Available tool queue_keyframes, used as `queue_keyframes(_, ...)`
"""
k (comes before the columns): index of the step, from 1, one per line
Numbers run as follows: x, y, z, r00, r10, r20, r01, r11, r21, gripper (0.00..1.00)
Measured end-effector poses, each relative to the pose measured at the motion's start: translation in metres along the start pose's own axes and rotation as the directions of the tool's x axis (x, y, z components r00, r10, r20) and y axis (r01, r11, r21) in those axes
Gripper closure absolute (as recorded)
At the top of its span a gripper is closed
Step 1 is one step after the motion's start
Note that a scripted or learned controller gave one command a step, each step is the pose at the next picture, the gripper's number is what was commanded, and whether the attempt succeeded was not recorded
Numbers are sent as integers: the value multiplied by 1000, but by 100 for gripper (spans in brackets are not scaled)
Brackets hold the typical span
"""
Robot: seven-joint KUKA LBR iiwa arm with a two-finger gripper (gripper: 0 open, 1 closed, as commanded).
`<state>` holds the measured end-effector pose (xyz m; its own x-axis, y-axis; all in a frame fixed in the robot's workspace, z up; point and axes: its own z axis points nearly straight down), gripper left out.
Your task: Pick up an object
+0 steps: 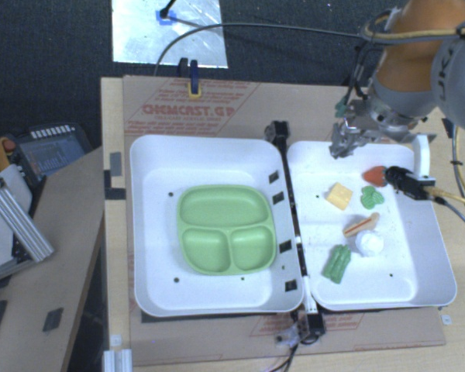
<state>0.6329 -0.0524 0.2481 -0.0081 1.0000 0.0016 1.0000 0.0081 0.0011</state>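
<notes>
Currently the pincer (342,146) is poised over the right bin's (426,285) back edge. Its state cannot be told. Nothing is seen gripped.

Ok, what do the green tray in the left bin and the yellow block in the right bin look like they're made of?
The green tray looks like moulded plastic: even colour, smooth rounded compartments, soft sheen. The yellow block looks like a toy cheese wedge, probably matte plastic or foam; too small to be sure. The bins look like thin white formed plastic.
</notes>
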Motion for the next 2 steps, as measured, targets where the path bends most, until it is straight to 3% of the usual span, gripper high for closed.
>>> queue_keyframes(2,92,-52,14,1000,-1,-1,1,1000,3,100)
